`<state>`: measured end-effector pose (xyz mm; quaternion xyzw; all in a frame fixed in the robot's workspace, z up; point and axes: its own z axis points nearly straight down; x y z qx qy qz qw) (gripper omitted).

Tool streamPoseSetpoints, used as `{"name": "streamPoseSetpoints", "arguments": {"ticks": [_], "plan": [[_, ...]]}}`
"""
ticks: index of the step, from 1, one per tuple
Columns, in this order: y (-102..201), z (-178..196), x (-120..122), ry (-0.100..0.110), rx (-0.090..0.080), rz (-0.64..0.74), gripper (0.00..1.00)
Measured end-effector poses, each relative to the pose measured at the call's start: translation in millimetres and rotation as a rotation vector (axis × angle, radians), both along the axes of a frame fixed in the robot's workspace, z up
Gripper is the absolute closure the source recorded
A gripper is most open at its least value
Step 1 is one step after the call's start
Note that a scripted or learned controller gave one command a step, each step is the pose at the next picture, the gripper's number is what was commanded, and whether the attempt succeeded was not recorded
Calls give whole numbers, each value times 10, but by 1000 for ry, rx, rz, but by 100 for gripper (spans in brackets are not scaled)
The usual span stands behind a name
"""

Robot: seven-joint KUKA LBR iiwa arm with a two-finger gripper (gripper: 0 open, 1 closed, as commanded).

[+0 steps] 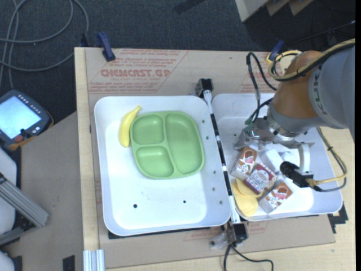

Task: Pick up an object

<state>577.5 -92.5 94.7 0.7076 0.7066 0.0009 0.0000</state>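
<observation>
My gripper [264, 135] reaches down into the right bin [322, 203] below the grey and orange wrist, just above the upper end of a cluster of objects. That cluster holds three red-and-white snack packets [246, 161], [259, 179], [277, 195] lying in a diagonal row. A yellow flat piece [245, 200] sits partly under them at the bin's near left corner. The wrist hides the gripper's tips. Nothing is seen lifted off the bin floor.
The left bin [163, 208] holds a green divided plate [167, 144] with a banana [126, 126] beside its left rim. A black part with a yellow cable [295, 174] hangs from the arm over the right bin. A ridge divides the two bins.
</observation>
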Motion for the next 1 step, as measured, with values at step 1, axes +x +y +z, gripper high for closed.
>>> {"name": "streamPoseSetpoints", "arguments": {"ticks": [1], "plan": [[591, 905, 256, 0, -1, 3, 100]]}}
